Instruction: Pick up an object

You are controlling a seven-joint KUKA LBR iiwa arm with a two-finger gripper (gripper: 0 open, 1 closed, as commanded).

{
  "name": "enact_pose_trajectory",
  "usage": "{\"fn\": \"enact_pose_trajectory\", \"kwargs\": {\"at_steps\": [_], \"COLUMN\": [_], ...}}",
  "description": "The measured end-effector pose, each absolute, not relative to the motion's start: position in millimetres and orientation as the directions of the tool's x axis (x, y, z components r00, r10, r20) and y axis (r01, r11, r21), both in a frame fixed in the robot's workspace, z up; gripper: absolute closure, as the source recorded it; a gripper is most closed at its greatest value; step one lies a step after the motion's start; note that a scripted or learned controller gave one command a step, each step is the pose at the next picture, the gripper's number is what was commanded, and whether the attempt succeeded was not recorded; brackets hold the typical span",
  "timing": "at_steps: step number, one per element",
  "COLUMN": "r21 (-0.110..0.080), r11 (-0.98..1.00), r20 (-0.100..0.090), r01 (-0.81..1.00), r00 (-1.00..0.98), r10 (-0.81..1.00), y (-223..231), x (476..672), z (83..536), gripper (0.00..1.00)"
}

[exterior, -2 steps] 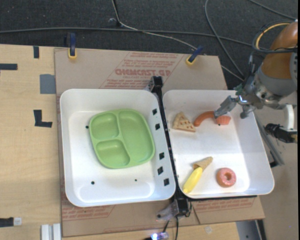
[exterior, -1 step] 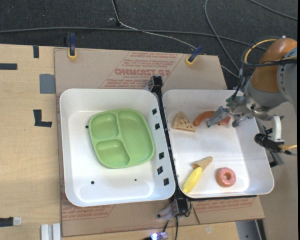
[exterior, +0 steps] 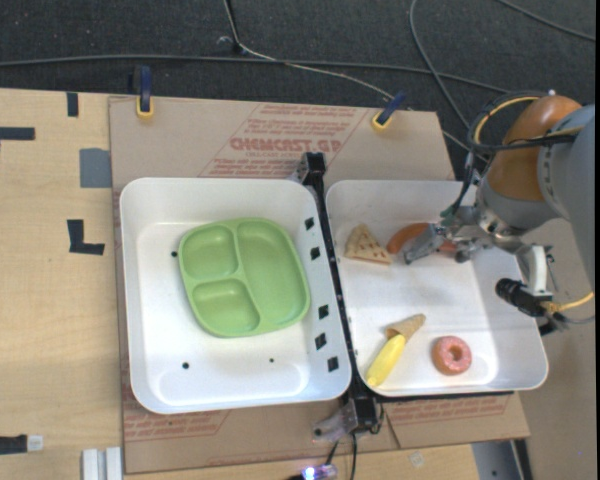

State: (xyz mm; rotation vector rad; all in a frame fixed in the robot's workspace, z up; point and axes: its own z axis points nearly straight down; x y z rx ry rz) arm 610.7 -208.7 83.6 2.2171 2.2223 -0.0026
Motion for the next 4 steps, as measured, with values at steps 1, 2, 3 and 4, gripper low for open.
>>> {"fn": "enact_pose_trajectory", "kwargs": {"at_steps": [1,2,3,4], "r21": [0.005,0.003,0.005,0.005], "r11": [0.003,0.002,0.002,0.002], "r20": [-0.005,0.0,-0.002,-0.002], "r01": [1.0,1.0,1.0,1.0], "r00": [-0.003,-0.002,-0.002,-0.002], "r10": [1.0,1.0,1.0,1.0], "y": [-209.2,-206.9,-203.4,-200.9], "x": [612.2,620.9,623.4,634.7], "z": [97.1,143.5,207.1,260.0], "gripper": [1.0,1.0,1.0,1.0]}}
